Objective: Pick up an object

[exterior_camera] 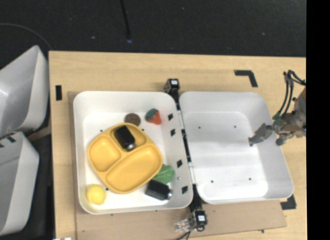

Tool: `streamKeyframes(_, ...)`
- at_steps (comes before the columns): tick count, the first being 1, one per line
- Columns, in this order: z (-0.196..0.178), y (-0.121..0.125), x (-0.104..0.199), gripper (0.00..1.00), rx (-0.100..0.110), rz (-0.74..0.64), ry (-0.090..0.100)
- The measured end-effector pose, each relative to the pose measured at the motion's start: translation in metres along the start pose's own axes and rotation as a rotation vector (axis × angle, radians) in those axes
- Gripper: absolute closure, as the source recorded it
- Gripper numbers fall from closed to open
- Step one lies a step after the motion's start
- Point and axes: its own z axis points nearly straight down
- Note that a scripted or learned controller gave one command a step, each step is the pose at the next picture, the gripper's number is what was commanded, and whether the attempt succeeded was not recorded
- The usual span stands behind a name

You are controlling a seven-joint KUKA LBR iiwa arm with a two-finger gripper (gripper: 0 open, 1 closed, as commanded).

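Gripper (268,135): seen at the right bin's right wall, mostly cut off by the frame edge; two grey fingers (259,135) splayed apart with nothing between them, so released.
Arm: hidden past the frame edge apart from cables and the wrist block.
Right bin (227,190): white floor bare, wide open room for moving across it.
Left bin (82,115): crowded; yellow divided tray (129,169) fills its middle.
Black object on tray (124,136): lies in the tray's upper compartment; its kind is hard to make out.
Brown round piece (132,118): near the far wall, just above the tray.
Red-and-green toy (152,115): beside the brown piece, toward the far right corner.
Yellow ball (95,194): near left corner.
Green piece (165,172): partly hidden under the tray's right edge.
Black box (158,190): near right corner, touching the tray.
Writing: none readable on anything.
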Motion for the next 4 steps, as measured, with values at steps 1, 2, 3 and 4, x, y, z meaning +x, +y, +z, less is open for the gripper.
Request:
streamKeyframes(1, -0.007, 0.003, 0.001, 0.00, -0.012, -0.004, -0.003)
streamKeyframes(2, 0.056, 0.003, 0.003, 0.00, -0.008, -0.003, -0.002)
streamKeyframes(3, 0.098, 0.003, 0.002, 0.00, -0.010, -0.001, -0.003)
streamKeyframes(4, 0.118, 0.003, 0.001, 0.00, -0.011, 0.002, -0.003)
